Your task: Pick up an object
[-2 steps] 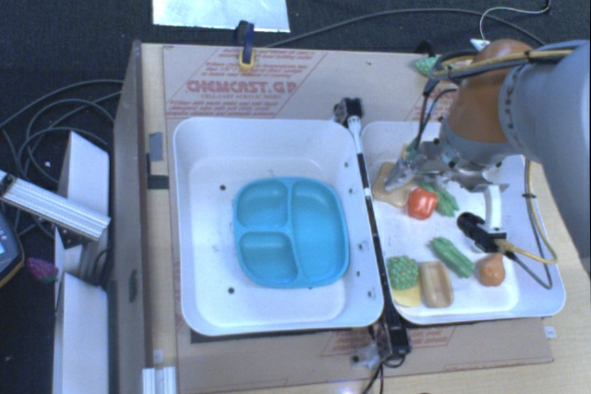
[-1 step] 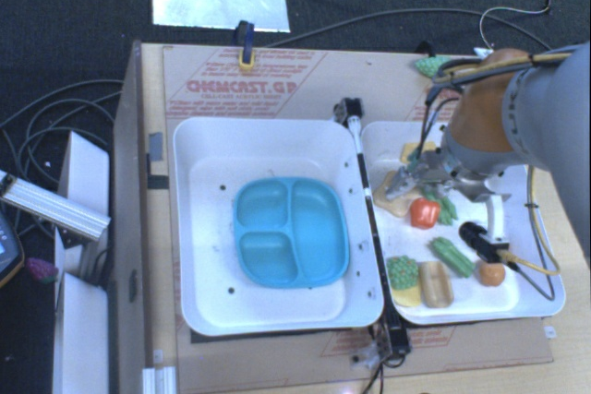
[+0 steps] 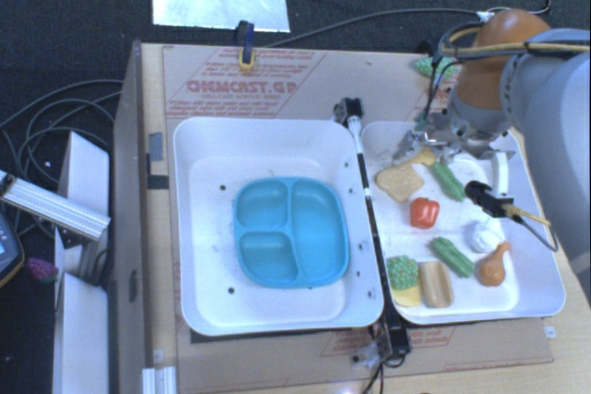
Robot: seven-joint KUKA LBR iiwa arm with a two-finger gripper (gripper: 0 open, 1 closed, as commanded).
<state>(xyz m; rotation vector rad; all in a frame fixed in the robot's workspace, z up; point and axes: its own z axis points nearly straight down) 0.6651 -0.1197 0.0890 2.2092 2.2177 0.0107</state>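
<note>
bench (image 3: 222, 78): brown board carrying two white bins, dark carpet around.
left bin (image 3: 208, 152): holds a blue tray (image 3: 291, 231).
right bin (image 3: 540, 286): toy food.
gripper (image 3: 417, 143): at the right bin's far edge; grip state cannot be told.
bread (image 3: 400, 182): just nearer than the gripper, touching nothing.
pickle (image 3: 449, 179): beside it, long axis slanting toward the near right corner.
</note>
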